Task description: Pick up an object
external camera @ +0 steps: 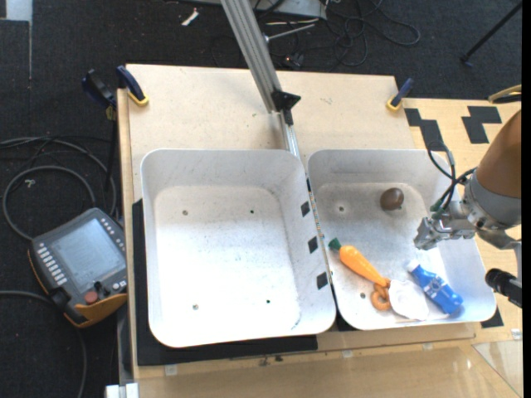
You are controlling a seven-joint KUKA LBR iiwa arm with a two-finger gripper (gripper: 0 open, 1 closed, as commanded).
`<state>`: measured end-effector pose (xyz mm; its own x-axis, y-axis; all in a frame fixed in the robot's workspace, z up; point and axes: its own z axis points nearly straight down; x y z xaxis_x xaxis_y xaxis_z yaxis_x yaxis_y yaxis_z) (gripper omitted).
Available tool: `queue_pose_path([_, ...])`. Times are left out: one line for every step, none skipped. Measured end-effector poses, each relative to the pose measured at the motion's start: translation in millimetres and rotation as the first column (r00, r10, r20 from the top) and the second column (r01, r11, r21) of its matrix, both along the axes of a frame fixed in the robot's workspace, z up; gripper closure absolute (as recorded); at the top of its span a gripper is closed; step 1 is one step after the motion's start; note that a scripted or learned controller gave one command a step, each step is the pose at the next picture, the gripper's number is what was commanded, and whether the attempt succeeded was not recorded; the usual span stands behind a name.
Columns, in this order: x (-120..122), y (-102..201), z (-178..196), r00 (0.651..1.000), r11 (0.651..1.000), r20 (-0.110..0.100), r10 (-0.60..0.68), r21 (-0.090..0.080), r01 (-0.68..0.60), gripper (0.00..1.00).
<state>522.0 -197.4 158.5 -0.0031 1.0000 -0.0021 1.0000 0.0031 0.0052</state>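
Metal pincer (428, 234) above right bin (357, 166), plastic carrot (361, 263), round brown ball (392, 198)

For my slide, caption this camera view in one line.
Gripper hovers over the right bin holding a toy carrot, brown ball and blue object.

Bright even light, soft shadows, mild glare on bins (166, 172), sharp focus

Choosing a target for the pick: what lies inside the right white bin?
Right white bin holds a brown ball, orange toy carrot, white disc and blue bottle. The gripper hides some floor.
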Motion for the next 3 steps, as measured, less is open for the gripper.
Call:
queue_pose_path([9.6,6.9,51.6,1.0,1.0,0.001,0.001,0.0,-0.001,1.0])
queue_pose_path([11.1,6.8,87.0,1.0,1.0,0.0,0.0,0.0,0.0,1.0])
queue_pose_path([22.9,55.0,95.1,1.0,1.0,-0.002,0.005,0.002,-0.005,1.0])
